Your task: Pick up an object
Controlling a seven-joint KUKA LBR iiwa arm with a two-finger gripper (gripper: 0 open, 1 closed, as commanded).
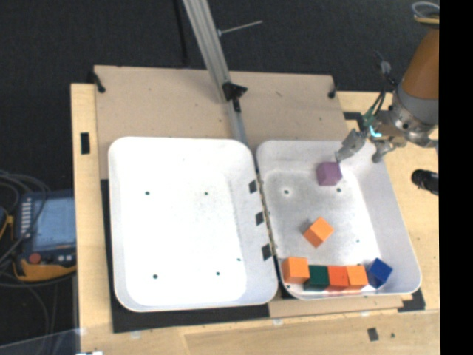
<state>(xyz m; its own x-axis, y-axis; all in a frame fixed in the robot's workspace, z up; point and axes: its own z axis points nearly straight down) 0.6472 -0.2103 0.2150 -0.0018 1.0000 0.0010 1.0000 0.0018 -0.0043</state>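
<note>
Gripper (366, 146) at the right bin's (392, 220) two o'clock corner, fingers spread and holding nothing, purple cube (329, 173) near its seven o'clock, small, matte, slightly tilted

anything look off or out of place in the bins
Nothing looks spilled or damaged. In the right bin, five blocks crowd along the near wall, the blue block turned askew at the corner. The orange block sits tilted mid-bin, and the purple block lies alone near the pincer.
</note>
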